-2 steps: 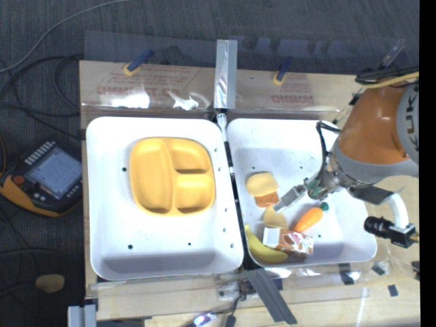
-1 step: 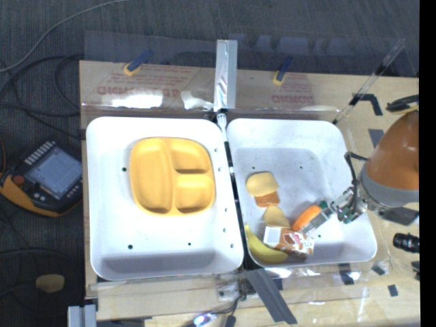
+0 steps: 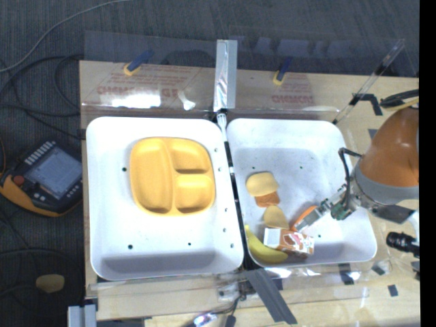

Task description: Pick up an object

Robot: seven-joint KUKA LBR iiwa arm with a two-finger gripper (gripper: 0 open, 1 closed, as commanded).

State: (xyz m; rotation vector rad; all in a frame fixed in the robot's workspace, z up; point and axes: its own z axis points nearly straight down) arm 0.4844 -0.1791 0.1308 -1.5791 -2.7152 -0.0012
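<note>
In the right bin (image 3: pixel 354 247), gripper (image 3: pixel 338 208) half-hidden under the arm (image 3: pixel 392 159), grip unreadable, near a carrot (image 3: pixel 306 216).

Dark grey carpet floor (image 3: pixel 136 19) surrounds a pale wooden table (image 3: pixel 320 94). A thin white cable (image 3: pixel 82 12) crosses the far floor; at left lies a control pendant (image 3: pixel 44 179) with black cords

Two bins (image 3: pixel 102 182), one yellow tray (image 3: pixel 172 174)
</note>
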